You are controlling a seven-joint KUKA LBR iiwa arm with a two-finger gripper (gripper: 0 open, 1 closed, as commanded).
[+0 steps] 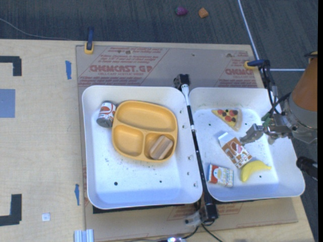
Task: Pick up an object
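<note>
From the camera view, the grey arm's two-finger claw [252,133] is hanging over the right-hand shallow white bin [287,190], near its right edge, its fingers standing narrowly apart and gripping nothing. The nearest thing, a small brown-and-white printed carton [236,153], is lying just below and left of the fingertips, its long axis running from upper left to lower right. A yellow plastic banana [255,169] is resting just beyond it toward the bin's near right corner, and a toy pizza slice [227,116] is sitting toward the far edge.
</note>
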